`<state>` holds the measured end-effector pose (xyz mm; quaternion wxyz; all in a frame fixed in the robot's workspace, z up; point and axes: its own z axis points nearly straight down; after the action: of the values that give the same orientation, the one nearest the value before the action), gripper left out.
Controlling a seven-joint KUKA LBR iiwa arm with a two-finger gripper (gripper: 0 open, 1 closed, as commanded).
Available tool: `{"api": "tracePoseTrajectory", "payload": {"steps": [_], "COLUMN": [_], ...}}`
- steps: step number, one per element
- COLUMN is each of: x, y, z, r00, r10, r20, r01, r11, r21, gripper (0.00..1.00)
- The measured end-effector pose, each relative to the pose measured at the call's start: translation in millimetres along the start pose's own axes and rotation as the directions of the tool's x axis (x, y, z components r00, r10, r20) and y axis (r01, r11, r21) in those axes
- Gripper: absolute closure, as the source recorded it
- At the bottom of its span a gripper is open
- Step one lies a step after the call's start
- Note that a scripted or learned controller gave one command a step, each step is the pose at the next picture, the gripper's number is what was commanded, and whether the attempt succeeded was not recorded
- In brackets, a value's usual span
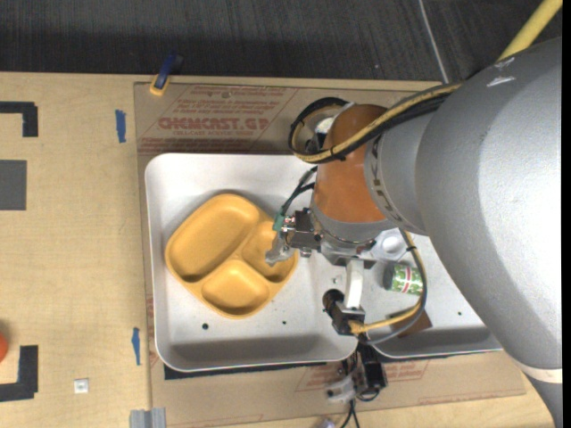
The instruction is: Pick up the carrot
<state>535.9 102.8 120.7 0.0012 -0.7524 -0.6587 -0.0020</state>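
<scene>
Pincer (279, 242) by yellow dish (214, 243) rim, w/in white bin (168, 185)

On my feed: dark grey carpet floor (223, 16) across top, thin pale line (428, 25) slanting over it. Below, tan bench (71, 239), evenly lit. I see cardboard sheet (214, 119) with red print lying on bench. Blue tape strips (119, 125) and black corner marks (27, 119) toward left, grey square (11, 185) at left edge.
</scene>
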Motion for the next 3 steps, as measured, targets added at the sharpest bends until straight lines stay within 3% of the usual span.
{"api": "tracePoseTrajectory", "payload": {"steps": [2, 3], "x": [-3.9, -18.5], "y": [-2.0, -0.1], "z": [0.8, -9.3], "r00": [0.986, 0.988], "r10": [-0.167, -0.149], "r20": [0.004, 0.025], "r01": [0.167, 0.149], "r11": [0.986, 0.989], "r21": [0.016, 0.019], "gripper": [0.00, 1.00]}}
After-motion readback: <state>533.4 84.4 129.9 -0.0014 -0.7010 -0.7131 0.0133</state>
